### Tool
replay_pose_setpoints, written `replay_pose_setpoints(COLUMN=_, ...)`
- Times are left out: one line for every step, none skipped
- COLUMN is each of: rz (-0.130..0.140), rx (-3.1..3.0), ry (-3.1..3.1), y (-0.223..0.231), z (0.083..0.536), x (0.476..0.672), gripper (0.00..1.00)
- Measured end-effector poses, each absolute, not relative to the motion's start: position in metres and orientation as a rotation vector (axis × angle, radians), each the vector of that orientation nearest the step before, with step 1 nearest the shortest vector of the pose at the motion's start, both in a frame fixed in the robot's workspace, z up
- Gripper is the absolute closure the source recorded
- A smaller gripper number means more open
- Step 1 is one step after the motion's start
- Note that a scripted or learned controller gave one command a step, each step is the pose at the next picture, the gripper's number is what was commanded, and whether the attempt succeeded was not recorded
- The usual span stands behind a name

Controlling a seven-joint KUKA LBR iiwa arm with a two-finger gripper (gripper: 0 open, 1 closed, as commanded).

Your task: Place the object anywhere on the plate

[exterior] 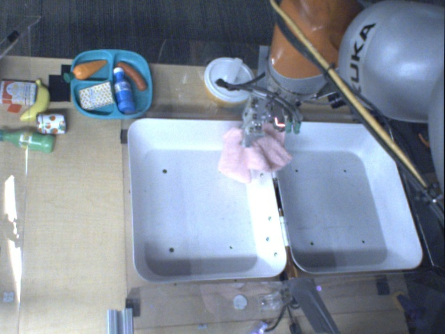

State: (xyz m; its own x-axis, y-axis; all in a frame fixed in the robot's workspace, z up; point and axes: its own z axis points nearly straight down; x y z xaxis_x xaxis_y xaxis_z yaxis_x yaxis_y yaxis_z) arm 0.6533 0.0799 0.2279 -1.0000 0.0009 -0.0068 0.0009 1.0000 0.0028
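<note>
Far left on the bench, toy groceries sit in a loose cluster: a small carton (15, 92), a banana (36, 100), a little can (51, 123) and a green bottle (28, 140) lying on its side. Just beside them is the blue divided plate (144, 72), the likely target, and it is already crowded with a carrot (91, 69), a blue bottle (124, 90), a sausage (136, 77) and a cracker-like piece (95, 97).

Moving right, the left bin (195, 200) lies open and white, and a yellow-rimmed bowl (226, 79) sits behind its far edge. Now the action: a pink cloth (252, 155) hangs over the far end of the divider where the left bin meets the right bin (351, 211). The gripper (268, 124) is right at the cloth's top edge, and the cloth bunches up into it, so it looks pinched there. Honestly, though, I cannot tell whether the fingers are closed on fabric or just resting against it; the metalwork hides them.

Here is the risk. If the hold is thin, the cloth slips out on the lift and drops back into a bin. Its trailing corner could snag on the divider. And with the plate well apart to the left and its compartments full, a limp cloth may drape off the rim or nudge the toys.
</note>
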Motion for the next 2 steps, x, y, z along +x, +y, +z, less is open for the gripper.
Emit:
replay_pose_setpoints(rz=0.005, rx=-0.004, ry=3.134, y=0.1328, z=0.2276, x=0.6512, gripper=1.0)
replay_pose_setpoints(rz=0.005, rx=-0.004, ry=3.133, y=0.1326, z=0.2279, x=0.6514, gripper=0.0)
